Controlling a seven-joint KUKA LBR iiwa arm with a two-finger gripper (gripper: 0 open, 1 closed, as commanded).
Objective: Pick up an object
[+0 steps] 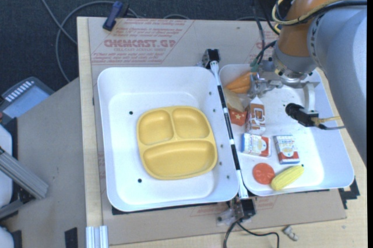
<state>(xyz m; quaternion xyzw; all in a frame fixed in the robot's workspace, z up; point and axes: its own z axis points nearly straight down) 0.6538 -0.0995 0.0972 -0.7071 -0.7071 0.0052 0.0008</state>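
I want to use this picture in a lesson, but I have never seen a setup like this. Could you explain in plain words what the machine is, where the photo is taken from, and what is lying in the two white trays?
The photo comes from one fixed camera above a bench, looking down at a slant. The grey arm with an orange band is a robot arm reaching in from the right; its gripper sits low over the far end of the right bin. That bin holds toy food: a carrot, small cartons, a red disc and a yellow corn cob. The left bin holds a yellow divided plate. I cannot see anything gripped.
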